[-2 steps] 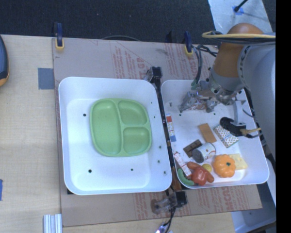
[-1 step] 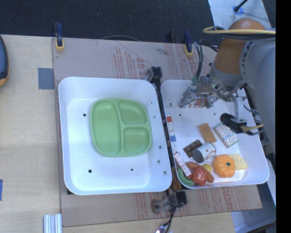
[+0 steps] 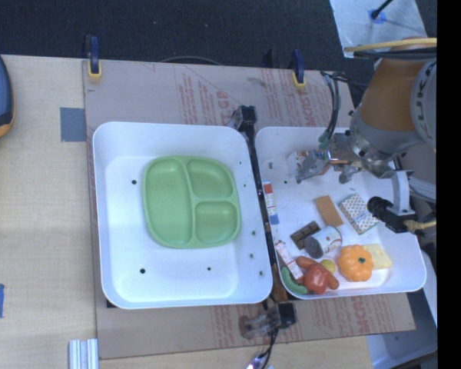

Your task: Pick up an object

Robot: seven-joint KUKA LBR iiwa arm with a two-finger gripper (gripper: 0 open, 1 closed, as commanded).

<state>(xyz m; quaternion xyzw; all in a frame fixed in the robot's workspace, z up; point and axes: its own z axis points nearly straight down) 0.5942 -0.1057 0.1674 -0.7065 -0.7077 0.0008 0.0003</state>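
Two white bins sit side by side on the bench. The left bin (image 3: 115,206) has a green divided plate (image 3: 190,201) lying flat in the middle of it, three compartments, nothing else in there that I can make out.

The right bin (image 3: 288,148) is where all the pickable stuff is, and it's mostly bunched toward the near end. There's a small orange pumpkin (image 3: 356,263) sitting on or right against a pale yellow block (image 3: 379,257). Just left of it is a red pepper-looking thing (image 3: 316,278) next to an orange carrot (image 3: 316,267) and something green (image 3: 292,281) at the bin's near-left corner. A little can (image 3: 323,243) lies on its side beside a dark brown bar (image 3: 305,234). Further up is a tan block (image 3: 328,210) and a checkered packet (image 3: 359,212). A long thin tube (image 3: 270,202) lies along the left wall.

The arm (image 3: 392,106) comes in from the right, orange band showing, with the gripper (image 3: 323,164) down low over the far part of the right bin, well apart from the pile. It's kinda a blur of metal and cables there, so I honestly can't tell how it's set, and I don't see any item caught in it.
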